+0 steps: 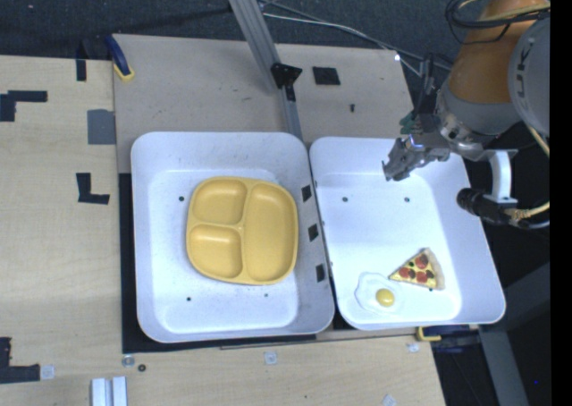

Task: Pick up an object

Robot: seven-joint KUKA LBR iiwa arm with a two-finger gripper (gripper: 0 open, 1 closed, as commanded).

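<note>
A toy pizza slice (418, 269) lies near the front right of the right bin (357, 216). A toy fried egg (378, 294) sits just left of it, close to the bin's front wall. A yellow divided plate (241, 229) rests in the middle of the left bin (161, 216). My gripper (399, 165) hangs over the back of the right bin, well behind the pizza slice and the egg. Nothing shows between its fingers.
A slanted metal pole (255, 24) runs from the top of the view down to the gap between the bins. The arm's body (487, 64) and cables fill the upper right. Black tape marks dot the bench at the left.
</note>
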